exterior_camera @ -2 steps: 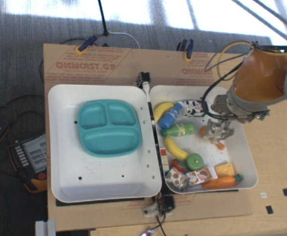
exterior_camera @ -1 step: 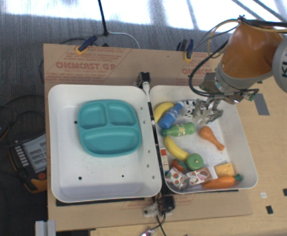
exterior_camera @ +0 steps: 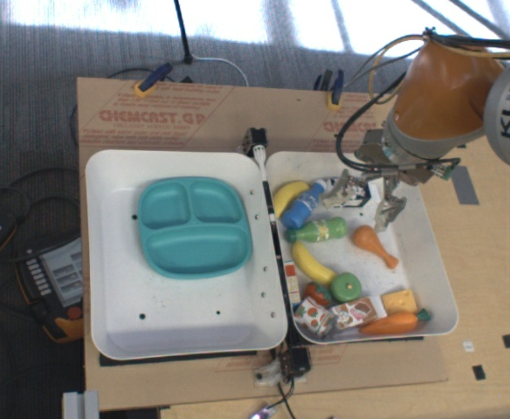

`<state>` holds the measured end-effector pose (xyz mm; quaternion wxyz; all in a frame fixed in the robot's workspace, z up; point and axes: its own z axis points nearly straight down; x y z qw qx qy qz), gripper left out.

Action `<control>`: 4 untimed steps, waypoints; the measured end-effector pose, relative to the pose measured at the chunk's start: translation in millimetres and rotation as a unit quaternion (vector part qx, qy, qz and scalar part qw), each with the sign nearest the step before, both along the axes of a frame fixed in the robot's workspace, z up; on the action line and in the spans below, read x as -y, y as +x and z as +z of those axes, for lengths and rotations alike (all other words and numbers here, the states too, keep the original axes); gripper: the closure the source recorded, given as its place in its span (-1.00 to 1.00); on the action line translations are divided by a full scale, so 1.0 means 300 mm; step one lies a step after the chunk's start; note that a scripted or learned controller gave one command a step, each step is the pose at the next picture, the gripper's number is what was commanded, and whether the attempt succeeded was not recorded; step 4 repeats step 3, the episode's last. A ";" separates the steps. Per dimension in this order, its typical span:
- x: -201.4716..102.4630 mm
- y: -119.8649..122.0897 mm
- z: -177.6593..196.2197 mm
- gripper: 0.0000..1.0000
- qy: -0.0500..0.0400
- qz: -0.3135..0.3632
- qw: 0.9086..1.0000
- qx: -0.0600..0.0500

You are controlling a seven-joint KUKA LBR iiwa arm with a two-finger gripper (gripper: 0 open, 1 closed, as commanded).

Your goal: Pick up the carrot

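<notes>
Two fingers [exterior_camera: 366, 201] spread empty; carrot [exterior_camera: 393, 324] partly hidden by bin [exterior_camera: 443, 286] rim.

One fixed camera looks down aslant on both bins [exterior_camera: 98, 234].

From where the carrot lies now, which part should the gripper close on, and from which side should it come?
Probably the thick orange middle of the carrot, taken from above with the fingers across its width. It lies flat, lengthwise along the right bin's near wall, green top toward the corner, so a side approach looks blocked. The cheese wedge and a printed packet crowd it. The gripper hovers farther back.
</notes>
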<state>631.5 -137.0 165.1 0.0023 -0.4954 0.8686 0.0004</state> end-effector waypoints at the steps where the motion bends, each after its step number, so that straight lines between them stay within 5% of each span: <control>1: 0.080 -0.013 -0.256 -1.00 -0.002 0.201 0.980 0.001; 2: 0.210 0.037 -0.254 -1.00 0.005 0.331 0.944 0.001; 3: 0.218 0.044 -0.216 1.00 0.000 0.331 0.944 0.005; 4: 0.218 0.044 -0.216 1.00 0.000 0.331 0.944 0.005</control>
